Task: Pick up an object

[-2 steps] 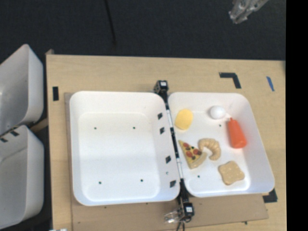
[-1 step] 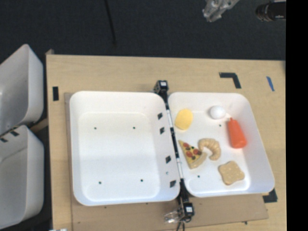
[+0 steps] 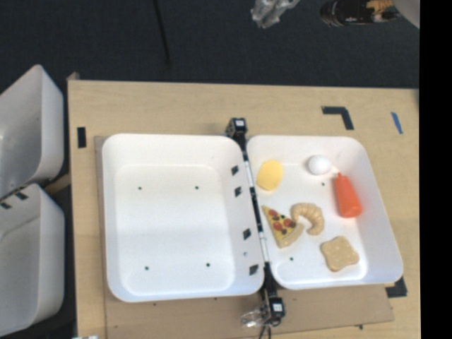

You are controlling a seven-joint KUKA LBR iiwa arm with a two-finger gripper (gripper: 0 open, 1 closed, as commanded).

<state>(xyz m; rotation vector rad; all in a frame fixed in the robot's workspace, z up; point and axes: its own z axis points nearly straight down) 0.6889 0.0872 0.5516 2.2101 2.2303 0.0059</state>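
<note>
1. From my seat, nothing has been picked up yet. The gripper [image 3: 272, 9] hangs at the top of the view, over the dark floor beyond the bench [image 3: 176, 108], well apart from both bins.

2. I see nothing between its fingers. Whether they stand open or closed I cannot tell; the tool is small and blurred against the dark background.

3. All the candidates lie in the right bin [image 3: 367, 161]. The left bin [image 3: 169, 217] offers nothing to grasp.

4. In the right bin I count six things: a yellow lemon [image 3: 270, 175] near the divider, a white egg [image 3: 319, 164] toward the far edge, a red bottle [image 3: 347, 195] just beside the egg and lying on its side, a pizza slice [image 3: 281, 225] near the divider, a croissant [image 3: 309, 217] touching or nearly touching the pizza, and a toast [image 3: 339, 253] toward the near edge.

5. Relative to the gripper, every one of these sits lower in the view, toward me. The lemon lies almost straight below it in the picture; the egg and bottle sit lower and somewhat to the picture's right.

6. What is left, as I judge it, is the whole job: bring the arm over the right bin, descend on one thing, close on it, and lift.

7. My guess is the lemon or the egg would be the nearest reach. The pizza and croissant look crowded together, which could spoil a clean grip.
</note>
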